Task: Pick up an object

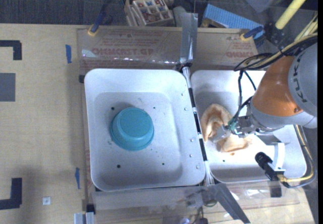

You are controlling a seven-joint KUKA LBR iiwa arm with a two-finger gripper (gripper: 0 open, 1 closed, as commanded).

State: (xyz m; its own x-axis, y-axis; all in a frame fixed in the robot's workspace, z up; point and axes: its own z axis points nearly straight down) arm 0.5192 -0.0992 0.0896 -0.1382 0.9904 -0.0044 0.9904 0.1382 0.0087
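A blue upturned bowl sits in the middle of the left bin. In the right bin lies a pale tan, crumpled soft thing against the left wall, and a second tan piece lies just right of it. My gripper hangs low over the gap between these two tan pieces, reaching in from the right under the orange band. The wrist hides its tips.
The divider between the two bins runs just left of the tan things. Cardboard walls stand behind the bins. Clutter lies on the floor beyond the bench.
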